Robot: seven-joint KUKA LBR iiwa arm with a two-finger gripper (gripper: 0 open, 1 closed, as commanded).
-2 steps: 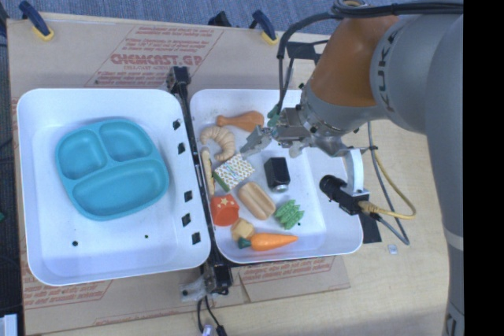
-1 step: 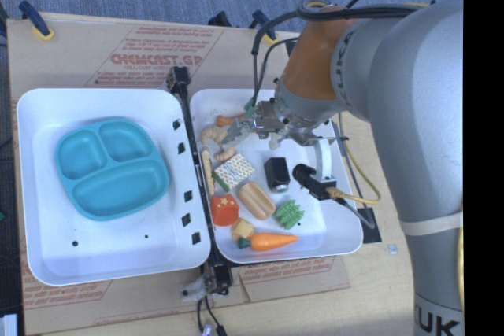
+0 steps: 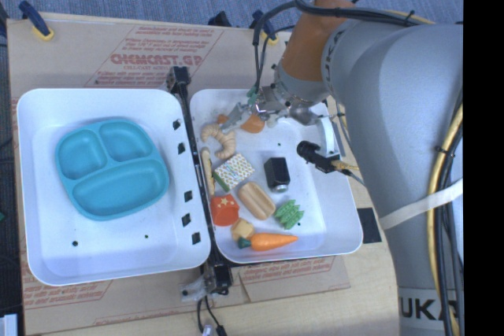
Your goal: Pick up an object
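Observation:
My gripper point(image 3: 253, 108) hangs low over the back of the right bin point(image 3: 340, 210), with the orange-banded wrist point(image 3: 315, 35) above it. A small orange piece point(image 3: 253, 123) lies directly under the gripper's tip; whether they touch is unclear. Closer to the front of the same bin lie a tan curled piece point(image 3: 221, 140), a checkered block point(image 3: 235, 168), a black block point(image 3: 276, 173), a bread roll point(image 3: 256, 200), a red tomato point(image 3: 224, 209), a green leafy piece point(image 3: 289, 213) and a carrot point(image 3: 270, 241).
The left bin point(image 3: 47, 244) holds a blue divided plate point(image 3: 113, 165). A black clip rail point(image 3: 189, 169) runs between the two bins. The bulky grey arm point(image 3: 402, 138) covers the right bin's right side, and cables point(image 3: 260, 51) trail behind the wrist.

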